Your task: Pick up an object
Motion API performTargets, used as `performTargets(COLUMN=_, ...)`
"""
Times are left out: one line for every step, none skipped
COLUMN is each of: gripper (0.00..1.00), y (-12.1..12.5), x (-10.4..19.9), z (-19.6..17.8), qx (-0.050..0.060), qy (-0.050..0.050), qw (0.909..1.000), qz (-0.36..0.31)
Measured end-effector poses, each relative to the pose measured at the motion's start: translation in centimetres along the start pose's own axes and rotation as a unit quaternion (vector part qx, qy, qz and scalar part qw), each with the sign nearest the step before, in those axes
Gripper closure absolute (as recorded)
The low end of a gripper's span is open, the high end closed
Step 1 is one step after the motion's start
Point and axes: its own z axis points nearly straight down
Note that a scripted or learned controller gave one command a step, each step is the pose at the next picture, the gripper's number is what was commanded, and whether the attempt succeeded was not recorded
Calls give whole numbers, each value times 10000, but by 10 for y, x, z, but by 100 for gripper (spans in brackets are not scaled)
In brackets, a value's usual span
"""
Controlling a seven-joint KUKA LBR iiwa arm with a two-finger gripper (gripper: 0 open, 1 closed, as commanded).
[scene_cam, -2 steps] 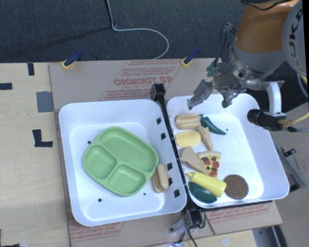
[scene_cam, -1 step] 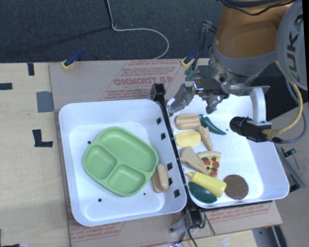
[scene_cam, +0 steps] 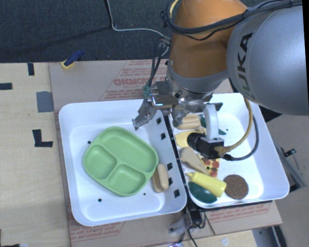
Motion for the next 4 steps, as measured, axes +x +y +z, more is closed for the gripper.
performTargets(gripper=100, y=1, x=-4, z=-12, qx=-10, qy=-6, qw=10000, qz=20)
performTargets(gripper=100, y=-40, x=34, z=-56, qx=-34, qy=6, qw=10000, qz=10)
performTargets(gripper=100, y=-54, x=-18, z=75, qx=51, qy=-30, qw=10000, qz=72)
performTargets(gripper=100, y=-51, x=28, z=-33, qx=-73, qy=15, qw=10000, qz=8)
